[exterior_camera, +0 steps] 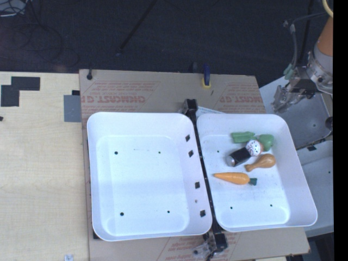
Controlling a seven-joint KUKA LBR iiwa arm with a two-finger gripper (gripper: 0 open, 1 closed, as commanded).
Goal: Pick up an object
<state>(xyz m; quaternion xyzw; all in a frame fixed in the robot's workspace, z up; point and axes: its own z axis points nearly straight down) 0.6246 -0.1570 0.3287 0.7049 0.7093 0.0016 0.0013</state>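
Camera view: looks down at a slant on a bench with two white bins side by side.
Bench: pale wood at the left, with a brown cardboard sheet [163, 91] under both bins.
Left bin [103, 173]: shallow, white, with small dark dots on its floor.
Divider: the two bins touch along their inner rims, with small black clips along the seam.
Right bin [293, 200]: holds all the objects, grouped in its upper half.
Carrot [232, 178]: orange, lying on its side, green end pointing right, nearest the viewer in the group.
Cylinder [238, 156]: dark, short, lying tilted just above the carrot.
Ball [253, 147]: white with dark spots, touching the cylinder's upper right end.
Green pieces [242, 137]: one lies at the top of the group; a second [266, 141] sits just right of the ball.
Gourd [262, 162]: tan, pear-shaped, narrow end pointing left, below the ball and right of the cylinder.
Gripper [286, 94]: raised beyond the right bin's upper right corner, well apart from the objects; cannot tell how its claw stands.
Arm: grey with an orange band, at the view's right edge.
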